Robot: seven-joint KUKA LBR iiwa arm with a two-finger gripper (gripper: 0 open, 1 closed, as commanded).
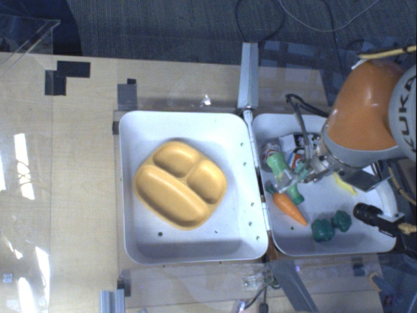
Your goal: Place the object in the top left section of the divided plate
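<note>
A yellow divided plate [180,183] lies in the left bin [137,240], tilted, with two small sections at its upper side and one long section below. All three sections hold nothing. My gripper [305,168] hangs low over the right bin [365,243], under the orange band of the arm [365,109]. It is right beside a green bottle [277,164] and a small teal piece [293,192]. An orange carrot [290,208] lies just below them. The arm's body hides most of the gripper.
A green dumbbell [331,225] rests near the right bin's front edge. A yellow sliver [345,186] pokes out from under the arm. A metal divider [248,77] stands between the bins, and black cables [306,12] loop over the floor behind.
</note>
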